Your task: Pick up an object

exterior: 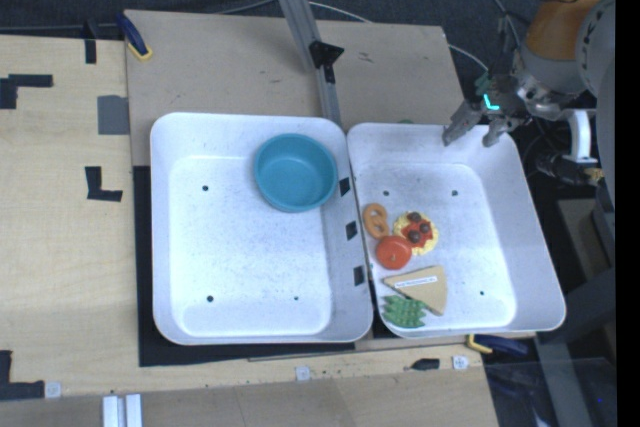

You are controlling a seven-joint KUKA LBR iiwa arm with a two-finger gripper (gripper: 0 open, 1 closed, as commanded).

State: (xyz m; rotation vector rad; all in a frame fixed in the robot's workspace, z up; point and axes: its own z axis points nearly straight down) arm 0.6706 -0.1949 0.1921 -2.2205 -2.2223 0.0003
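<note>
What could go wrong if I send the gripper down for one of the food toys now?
The pretzel, pizza, tomato, sandwich and greens crowd together against the right bin's left wall, so the open gripper may nudge neighbours, hit the wall, or close on nothing.

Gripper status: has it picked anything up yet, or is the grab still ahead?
Nothing looks picked yet. The gripper hangs open over the right bin's far edge, nothing between its fingers. The toy foods, pretzel, tomato, pizza piece, sandwich wedge, lie clustered by that bin's left wall; the blue bowl sits in the left bin. Reaching, grasping and lifting all remain.
</note>
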